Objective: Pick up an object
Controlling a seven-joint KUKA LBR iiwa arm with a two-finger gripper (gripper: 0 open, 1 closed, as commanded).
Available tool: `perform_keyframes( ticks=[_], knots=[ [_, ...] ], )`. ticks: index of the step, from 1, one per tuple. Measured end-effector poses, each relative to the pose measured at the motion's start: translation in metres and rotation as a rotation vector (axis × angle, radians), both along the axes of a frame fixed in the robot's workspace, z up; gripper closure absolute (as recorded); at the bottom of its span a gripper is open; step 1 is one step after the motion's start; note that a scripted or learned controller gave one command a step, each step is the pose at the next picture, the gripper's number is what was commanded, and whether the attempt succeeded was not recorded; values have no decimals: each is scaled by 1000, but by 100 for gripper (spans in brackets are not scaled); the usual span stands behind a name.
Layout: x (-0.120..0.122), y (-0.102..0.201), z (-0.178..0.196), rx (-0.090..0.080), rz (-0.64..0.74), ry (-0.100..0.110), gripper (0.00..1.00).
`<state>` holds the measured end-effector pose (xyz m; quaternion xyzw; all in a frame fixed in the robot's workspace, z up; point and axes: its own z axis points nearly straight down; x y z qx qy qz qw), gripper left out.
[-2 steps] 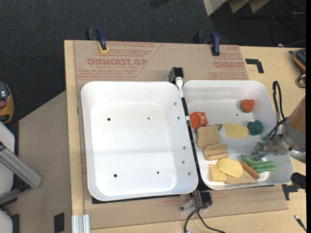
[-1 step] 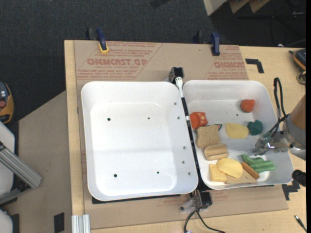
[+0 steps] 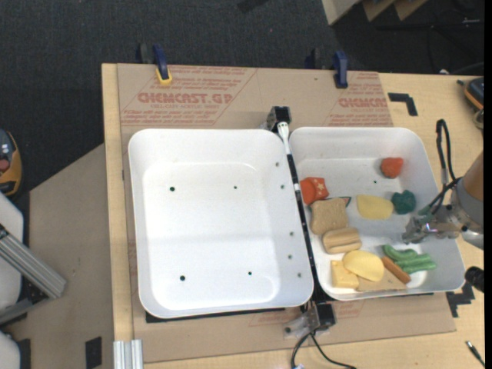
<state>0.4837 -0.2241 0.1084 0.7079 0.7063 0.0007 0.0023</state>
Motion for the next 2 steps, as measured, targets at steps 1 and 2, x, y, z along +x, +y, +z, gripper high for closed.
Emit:
perform_keyframes(
  ticks=[1,2],
  knots=[
    [7,58,239,-2,8,-16,100],
    [-4,56,263,-1,3,-3,100]
  ],
)
